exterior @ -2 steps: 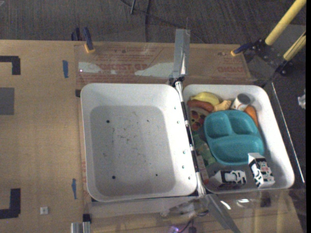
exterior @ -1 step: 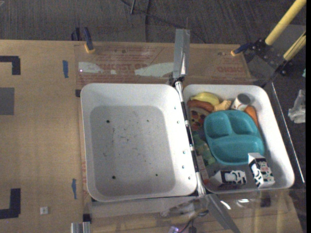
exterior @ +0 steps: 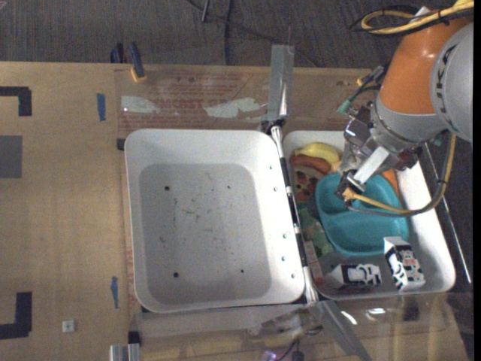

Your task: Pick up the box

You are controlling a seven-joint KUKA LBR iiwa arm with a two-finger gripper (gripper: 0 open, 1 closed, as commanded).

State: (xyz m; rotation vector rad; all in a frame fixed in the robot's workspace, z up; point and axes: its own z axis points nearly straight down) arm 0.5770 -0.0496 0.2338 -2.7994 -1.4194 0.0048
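Near the right bin's front, box (exterior: pixel 403 263) lies lengthwise front-to-back.

We see a matt, wood-like bench (exterior: pixel 68 224) under both bins. The left bin (exterior: pixel 143 156) looks like smooth white plastic, speckled inside. Right of it, the teal dish (exterior: pixel 361 228) seems glossy plastic, and the box (exterior: pixel 403 263) below it printed cardboard.

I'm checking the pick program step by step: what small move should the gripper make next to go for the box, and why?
Probably shift toward the near right corner of the right white bin. The gripper hangs over the teal plastic dish, while the small white box with dark print stands apart in that corner.
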